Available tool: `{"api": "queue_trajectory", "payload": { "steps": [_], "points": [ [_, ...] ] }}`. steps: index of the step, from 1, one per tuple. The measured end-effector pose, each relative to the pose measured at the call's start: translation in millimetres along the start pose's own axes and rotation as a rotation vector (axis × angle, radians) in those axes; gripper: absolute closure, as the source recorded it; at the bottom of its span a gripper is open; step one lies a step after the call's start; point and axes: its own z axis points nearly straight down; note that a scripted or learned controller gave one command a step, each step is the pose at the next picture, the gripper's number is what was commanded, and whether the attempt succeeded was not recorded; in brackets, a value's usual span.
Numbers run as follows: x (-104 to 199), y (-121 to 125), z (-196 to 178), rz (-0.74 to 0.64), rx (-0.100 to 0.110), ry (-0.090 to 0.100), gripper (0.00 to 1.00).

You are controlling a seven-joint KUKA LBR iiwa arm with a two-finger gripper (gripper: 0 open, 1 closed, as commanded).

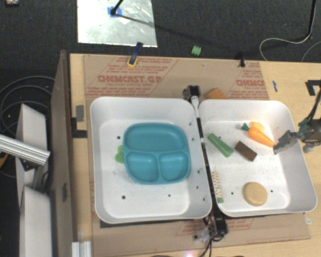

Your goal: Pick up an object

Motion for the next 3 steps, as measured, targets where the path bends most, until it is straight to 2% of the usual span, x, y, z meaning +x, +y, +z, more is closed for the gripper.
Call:
{"api": "queue_trajectory", "payload": {
  "steps": [1, 2, 3],
  "points": [
    [-35.8, 46.7, 137.1, 0.002, 0.006, 0.001, 0.0],
    [11.5, 98.3, 176.9, -0.007, -0.002, 0.001, 0.0],
    [8.2, 97.0, 164.3, -0.002, -0.003, 0.0, 1.0]
  ]
}}
